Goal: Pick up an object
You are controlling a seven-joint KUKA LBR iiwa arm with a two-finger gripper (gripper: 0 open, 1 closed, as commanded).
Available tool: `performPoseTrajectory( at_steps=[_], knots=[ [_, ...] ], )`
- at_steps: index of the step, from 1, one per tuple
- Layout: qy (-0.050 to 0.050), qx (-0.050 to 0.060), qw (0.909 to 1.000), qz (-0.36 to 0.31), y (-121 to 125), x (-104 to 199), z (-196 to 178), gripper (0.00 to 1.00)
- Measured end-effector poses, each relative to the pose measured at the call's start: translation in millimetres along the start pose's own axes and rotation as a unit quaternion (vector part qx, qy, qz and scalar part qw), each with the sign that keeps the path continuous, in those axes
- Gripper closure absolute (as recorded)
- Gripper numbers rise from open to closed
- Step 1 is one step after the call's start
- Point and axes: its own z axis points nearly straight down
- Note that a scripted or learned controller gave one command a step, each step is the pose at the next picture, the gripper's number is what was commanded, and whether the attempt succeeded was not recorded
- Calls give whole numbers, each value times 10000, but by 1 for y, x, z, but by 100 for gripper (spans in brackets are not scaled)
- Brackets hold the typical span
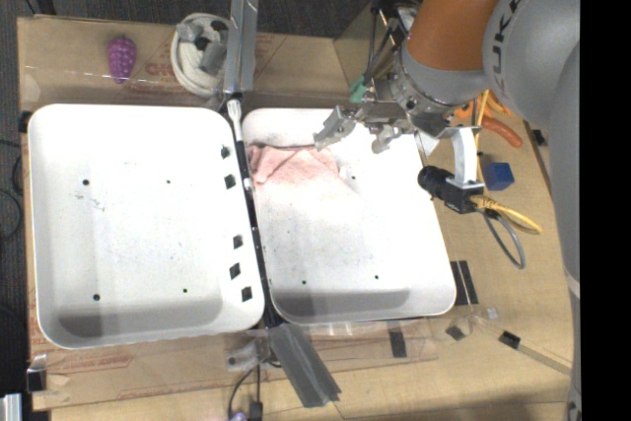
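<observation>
Jaws above a pink cloth
The spread jaws hang over the pink cloth [288, 165], which lies just below-left of them, ungripped.

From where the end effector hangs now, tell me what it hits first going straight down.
Most likely the pink cloth in the right bin: the end effector hangs over the cloth's right edge. Height is unclear from this slanted view, so it might meet the bare bin floor instead.
</observation>
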Motion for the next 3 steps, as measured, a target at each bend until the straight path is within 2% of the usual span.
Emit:
performPoseTrajectory(
  at_steps=[1, 2, 3],
  knots=[
    [-6, 1, 9996, 282, 43, -48, 80, 0],
    [-3, -31, 10000, 31, 71, -83, 187, 0],
    [1, -11, 9941, -1085, 70, -35, 188, 0]
  ],
)
